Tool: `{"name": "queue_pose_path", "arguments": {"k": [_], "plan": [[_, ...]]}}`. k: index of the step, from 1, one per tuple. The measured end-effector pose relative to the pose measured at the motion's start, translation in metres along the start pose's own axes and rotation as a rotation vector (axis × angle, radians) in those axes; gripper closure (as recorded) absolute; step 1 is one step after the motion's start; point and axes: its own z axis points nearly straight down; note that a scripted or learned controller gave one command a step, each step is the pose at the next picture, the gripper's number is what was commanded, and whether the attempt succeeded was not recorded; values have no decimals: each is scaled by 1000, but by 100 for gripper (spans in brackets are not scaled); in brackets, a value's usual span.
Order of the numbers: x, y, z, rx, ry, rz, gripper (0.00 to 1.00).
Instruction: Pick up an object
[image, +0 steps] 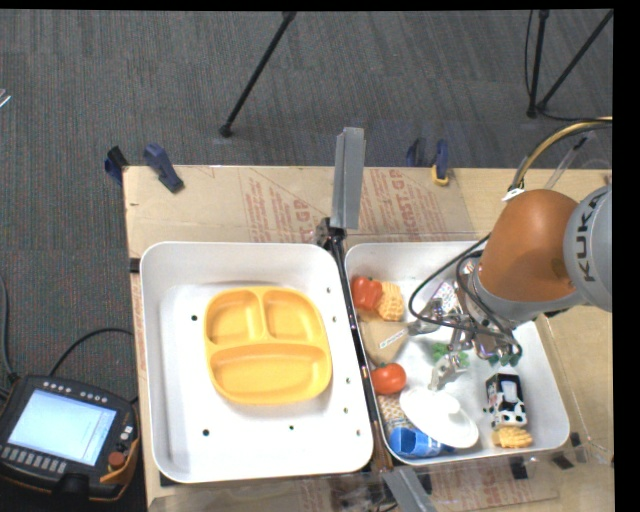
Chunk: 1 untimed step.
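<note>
My gripper (450, 362) hangs low over the middle of the right bin (555, 395), under the orange wrist band. Just below it lies a white dish (440, 415), with a blue cup (410, 441) at the dish's left edge. A small green piece (437, 351) sits right beside the gripper. A red tomato (389, 378) and a tan bread slice (381, 339) lie to its left. A black-and-white cow toy (505, 398) stands to its right. I see nothing held in the gripper.
A red pepper (366, 293) and a waffle piece (391, 300) lie at the right bin's back left, and another waffle piece (512, 436) at its front right. The left bin (160, 350) holds a yellow divided plate (268, 343). A pendant (65, 430) lies on the floor at left.
</note>
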Motion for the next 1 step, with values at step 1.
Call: {"name": "queue_pose_path", "arguments": {"k": [1], "plan": [[-52,-87,0,0,1,-312,0]]}}
